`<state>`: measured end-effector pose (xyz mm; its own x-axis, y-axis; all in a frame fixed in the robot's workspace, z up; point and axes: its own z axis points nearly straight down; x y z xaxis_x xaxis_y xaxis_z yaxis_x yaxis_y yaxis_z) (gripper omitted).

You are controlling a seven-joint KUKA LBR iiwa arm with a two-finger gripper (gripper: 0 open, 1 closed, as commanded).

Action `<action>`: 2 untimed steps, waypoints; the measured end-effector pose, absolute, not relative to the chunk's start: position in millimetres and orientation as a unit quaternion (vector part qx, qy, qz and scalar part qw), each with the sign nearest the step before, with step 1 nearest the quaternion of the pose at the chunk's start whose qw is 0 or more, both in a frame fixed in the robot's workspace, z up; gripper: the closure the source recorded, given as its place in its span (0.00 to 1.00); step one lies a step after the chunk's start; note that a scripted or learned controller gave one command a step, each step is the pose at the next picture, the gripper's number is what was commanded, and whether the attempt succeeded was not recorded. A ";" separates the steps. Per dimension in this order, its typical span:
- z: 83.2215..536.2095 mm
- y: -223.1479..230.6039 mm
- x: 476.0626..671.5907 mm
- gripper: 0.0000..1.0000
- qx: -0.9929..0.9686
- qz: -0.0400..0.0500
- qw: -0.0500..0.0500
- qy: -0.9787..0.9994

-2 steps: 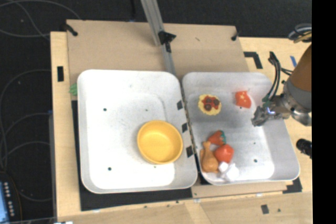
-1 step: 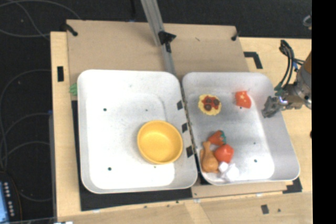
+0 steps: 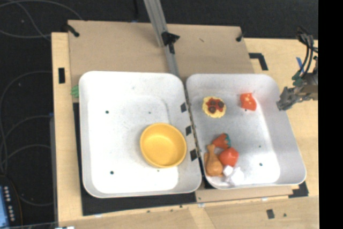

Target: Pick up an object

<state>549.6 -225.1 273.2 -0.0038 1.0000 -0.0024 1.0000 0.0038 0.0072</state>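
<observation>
**Asker:** What is the setting?

**Describer:** Pale wooden bench (image 3: 128,51) on a black floor, seen from above. Two shallow white bins sit side by side in the middle of the frame. A grey metal pole (image 3: 155,13) slants down from the top centre to the gap between them.

**Asker:** What is in the bins?

**Describer:** The left bin (image 3: 107,99) holds a yellow bowl (image 3: 163,145), lower right in that bin. The right bin (image 3: 268,131) holds a small yellow tart with red topping (image 3: 214,106) at its upper left, a red piece (image 3: 247,101) just right of the tart, and a cluster at its lower left: a red tomato-like toy (image 3: 229,156), an orange-brown drumstick shape (image 3: 213,161) and something white (image 3: 233,174).

**Asker:** And the arm?

**Describer:** The gripper (image 3: 286,100) hangs at the right edge of the frame, over the right bin's right rim, well apart from the toys. I cannot tell how its jaws stand.
</observation>
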 end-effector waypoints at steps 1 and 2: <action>259.3 -171.0 548.6 1.00 0.705 0.000 0.001 0.709; 252.8 -117.2 535.8 1.00 0.705 0.000 0.001 0.709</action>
<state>535.8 -117.2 252.8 -0.0052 1.0000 -0.0009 1.0000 0.0052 0.0015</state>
